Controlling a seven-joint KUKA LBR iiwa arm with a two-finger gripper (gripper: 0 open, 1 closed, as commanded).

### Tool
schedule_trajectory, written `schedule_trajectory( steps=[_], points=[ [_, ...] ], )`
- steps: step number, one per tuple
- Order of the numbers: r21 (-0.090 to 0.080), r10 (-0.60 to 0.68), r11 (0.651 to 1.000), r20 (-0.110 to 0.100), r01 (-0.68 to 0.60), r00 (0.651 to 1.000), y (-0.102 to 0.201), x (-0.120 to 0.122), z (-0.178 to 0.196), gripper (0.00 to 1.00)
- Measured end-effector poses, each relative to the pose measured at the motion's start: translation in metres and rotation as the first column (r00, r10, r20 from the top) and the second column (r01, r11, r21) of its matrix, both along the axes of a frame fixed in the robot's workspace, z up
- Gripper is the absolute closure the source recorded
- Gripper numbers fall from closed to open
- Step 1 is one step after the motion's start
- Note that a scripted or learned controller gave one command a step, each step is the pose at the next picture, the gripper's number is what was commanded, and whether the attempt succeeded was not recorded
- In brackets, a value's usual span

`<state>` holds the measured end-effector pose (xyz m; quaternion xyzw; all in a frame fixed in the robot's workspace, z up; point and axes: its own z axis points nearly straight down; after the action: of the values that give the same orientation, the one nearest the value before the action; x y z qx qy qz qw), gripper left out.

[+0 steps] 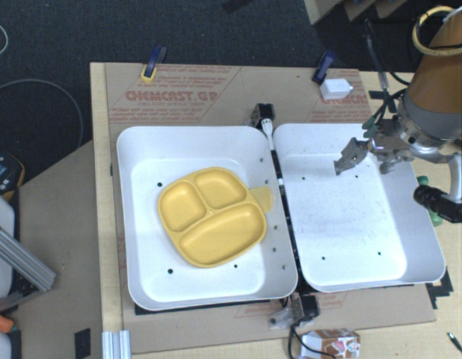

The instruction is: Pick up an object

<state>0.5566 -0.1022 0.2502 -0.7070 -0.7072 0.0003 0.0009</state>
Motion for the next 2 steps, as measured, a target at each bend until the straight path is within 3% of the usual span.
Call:
schedule_trajectory(
  steps=[1, 2],
  points=[
    [0.000, 0.003, 1.000, 0.008, -0.003, 1.000, 0.0302, -0.0715, 0.0764, 0.00],
    [-0.002, 0.002, 1.000, 0.005, -0.002, 1.000, 0.0291, -0.0690, 0.0824, 1.00]
  ],
)
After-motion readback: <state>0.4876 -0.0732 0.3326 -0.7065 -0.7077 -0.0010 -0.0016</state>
